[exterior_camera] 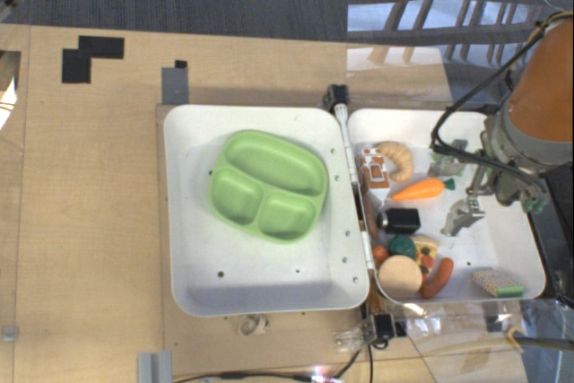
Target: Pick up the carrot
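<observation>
We see the carrot (pixel 419 189) lying in the right bin (pixel 529 257), at about 11 o'clock from the bin's middle, its green end toward 3 o'clock. The gripper (pixel 465 215) hangs just beside it, toward 4 o'clock, with nothing between its fingers; we cannot tell how far they are spread. We judge the approach step is in hand. Next, the gripper must shift toward 10 o'clock, over the carrot, and avoid the croissant (pixel 397 157) and the black block (pixel 401 220).

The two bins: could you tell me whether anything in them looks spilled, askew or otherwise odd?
Nothing stands out. The green plate sits flat in the left bin, and the carrot lies among the other toy foods in the right bin, none spilled over a rim.
</observation>
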### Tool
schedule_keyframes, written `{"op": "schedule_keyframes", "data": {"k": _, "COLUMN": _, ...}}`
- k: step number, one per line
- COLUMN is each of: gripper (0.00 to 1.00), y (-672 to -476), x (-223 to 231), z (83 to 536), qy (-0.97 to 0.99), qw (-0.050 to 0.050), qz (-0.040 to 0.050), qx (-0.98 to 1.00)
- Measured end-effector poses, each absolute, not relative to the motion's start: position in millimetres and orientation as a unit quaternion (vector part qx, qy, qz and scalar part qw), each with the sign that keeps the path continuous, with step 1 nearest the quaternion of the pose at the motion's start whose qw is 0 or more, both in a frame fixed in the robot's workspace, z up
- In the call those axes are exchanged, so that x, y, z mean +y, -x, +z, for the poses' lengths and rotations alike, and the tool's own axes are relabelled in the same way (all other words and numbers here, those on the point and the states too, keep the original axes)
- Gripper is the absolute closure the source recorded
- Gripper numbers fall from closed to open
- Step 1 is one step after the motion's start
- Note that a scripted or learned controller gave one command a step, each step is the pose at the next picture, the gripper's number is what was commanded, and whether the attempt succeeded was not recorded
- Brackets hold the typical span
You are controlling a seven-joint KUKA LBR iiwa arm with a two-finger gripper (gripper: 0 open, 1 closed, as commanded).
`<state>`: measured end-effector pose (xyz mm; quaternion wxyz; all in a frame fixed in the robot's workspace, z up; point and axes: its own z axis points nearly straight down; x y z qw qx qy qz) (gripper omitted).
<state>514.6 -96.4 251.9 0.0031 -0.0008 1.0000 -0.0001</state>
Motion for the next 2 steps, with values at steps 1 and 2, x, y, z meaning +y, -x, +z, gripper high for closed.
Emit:
{"op": "schedule_keyframes", "data": {"k": 1, "gripper": 0.0, "y": -507.0, "x": -101, "z": 116, "qy": 0.125, "qw": 0.018, "qz": -0.0044, "qx": 0.992}}
{"op": "schedule_keyframes", "data": {"k": 2, "gripper": 0.0, "y": -538.4, "x": -95, "z": 106, "qy": -0.05, "qw": 0.022, "qz": -0.0012, "qx": 0.999}}
